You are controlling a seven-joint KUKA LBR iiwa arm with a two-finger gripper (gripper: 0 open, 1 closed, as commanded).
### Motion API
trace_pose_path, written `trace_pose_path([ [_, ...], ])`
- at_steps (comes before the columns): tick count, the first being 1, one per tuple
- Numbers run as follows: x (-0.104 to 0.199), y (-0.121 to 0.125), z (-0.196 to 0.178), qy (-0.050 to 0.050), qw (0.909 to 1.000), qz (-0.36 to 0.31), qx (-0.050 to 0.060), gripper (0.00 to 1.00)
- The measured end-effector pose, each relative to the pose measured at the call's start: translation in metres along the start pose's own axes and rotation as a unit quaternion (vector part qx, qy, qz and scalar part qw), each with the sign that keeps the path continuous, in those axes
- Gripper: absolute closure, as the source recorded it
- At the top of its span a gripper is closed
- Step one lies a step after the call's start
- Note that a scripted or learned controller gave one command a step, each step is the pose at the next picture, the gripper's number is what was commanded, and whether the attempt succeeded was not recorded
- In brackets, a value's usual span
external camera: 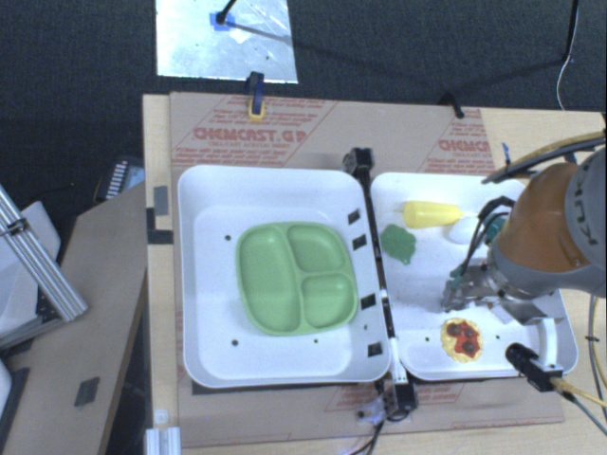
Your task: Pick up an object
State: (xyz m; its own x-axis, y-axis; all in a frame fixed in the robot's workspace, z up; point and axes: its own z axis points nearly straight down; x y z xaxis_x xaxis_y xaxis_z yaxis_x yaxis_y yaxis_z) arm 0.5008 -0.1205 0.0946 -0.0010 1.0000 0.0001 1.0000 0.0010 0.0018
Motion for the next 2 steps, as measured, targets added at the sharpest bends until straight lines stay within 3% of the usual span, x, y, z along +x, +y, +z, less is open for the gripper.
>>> trace_pose_path([
  [2, 0.001, -0.005, -0.095, -0.001, 1.0, -0.002, -0.002, 1.0],
])
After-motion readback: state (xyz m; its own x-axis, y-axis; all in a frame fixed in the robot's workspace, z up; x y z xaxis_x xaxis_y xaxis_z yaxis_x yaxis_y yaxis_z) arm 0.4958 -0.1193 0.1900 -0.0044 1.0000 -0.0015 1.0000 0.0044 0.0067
